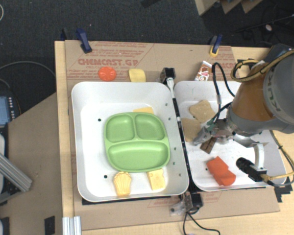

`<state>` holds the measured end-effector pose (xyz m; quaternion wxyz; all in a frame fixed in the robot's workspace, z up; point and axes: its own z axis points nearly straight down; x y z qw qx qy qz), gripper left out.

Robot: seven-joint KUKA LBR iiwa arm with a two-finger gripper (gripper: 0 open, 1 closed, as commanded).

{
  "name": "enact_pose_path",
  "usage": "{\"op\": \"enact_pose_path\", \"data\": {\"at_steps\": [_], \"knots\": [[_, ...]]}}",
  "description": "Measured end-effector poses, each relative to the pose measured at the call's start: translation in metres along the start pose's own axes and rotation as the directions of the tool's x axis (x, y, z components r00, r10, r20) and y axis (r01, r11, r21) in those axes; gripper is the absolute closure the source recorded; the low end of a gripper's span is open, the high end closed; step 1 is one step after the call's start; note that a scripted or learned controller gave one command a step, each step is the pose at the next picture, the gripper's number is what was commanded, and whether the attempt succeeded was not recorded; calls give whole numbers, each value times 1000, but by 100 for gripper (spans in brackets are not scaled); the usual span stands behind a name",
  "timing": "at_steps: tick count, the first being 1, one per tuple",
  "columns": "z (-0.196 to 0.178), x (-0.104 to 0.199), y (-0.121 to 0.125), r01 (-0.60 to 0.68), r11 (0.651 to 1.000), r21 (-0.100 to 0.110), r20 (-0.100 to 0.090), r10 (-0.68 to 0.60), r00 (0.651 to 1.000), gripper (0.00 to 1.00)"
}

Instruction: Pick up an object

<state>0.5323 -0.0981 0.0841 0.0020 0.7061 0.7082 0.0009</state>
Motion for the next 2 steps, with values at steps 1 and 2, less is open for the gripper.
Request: {"op": "enact_pose_path", "data": {"at_steps": [1,2], "knots": [[-11,-1,-1,-2,1000,-1,1,2,1000,100],[-106,56,21,4,1000,-6,-2,-4,1000,100]]}}
